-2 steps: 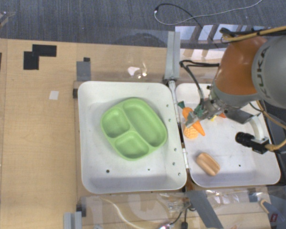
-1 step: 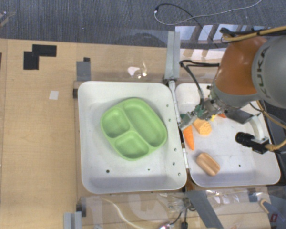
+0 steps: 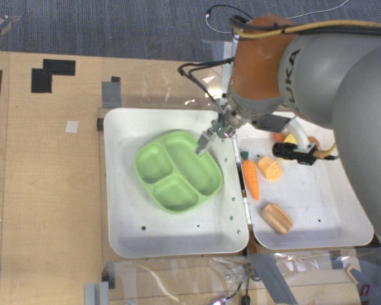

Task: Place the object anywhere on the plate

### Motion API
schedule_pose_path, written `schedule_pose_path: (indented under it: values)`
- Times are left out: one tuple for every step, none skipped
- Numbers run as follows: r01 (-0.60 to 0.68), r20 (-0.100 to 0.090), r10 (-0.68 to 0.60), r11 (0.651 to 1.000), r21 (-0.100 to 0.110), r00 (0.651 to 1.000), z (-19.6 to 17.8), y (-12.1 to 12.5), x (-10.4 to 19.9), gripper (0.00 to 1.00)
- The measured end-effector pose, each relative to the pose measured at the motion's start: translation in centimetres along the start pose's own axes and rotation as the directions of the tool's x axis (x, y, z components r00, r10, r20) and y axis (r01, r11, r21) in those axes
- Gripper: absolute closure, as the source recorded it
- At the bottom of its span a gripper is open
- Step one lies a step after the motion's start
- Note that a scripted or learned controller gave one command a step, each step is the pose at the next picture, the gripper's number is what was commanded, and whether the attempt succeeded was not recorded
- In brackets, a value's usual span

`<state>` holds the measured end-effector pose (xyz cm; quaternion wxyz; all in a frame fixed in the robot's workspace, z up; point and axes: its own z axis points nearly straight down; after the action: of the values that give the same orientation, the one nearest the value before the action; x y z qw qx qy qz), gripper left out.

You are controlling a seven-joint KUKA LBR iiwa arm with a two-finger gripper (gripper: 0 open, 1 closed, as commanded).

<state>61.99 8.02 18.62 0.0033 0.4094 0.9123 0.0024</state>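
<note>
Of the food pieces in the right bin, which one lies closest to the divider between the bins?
The carrot. It lies lengthwise right beside the divider, at the right bin's left edge. The orange chunk and the tan bread-like piece sit further right.

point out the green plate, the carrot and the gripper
green plate (image 3: 153,164): camera view, bare floor of its left compartment
carrot (image 3: 251,178): camera view, middle of its orange body
gripper (image 3: 204,144): camera view, at its fingertips
</note>
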Motion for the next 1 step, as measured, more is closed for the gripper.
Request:
schedule_pose_path:
  values:
    - [0.006, 0.005, -0.006, 1.0, -0.007, 1.0, -1.26, 0.25, -0.03, 1.0]
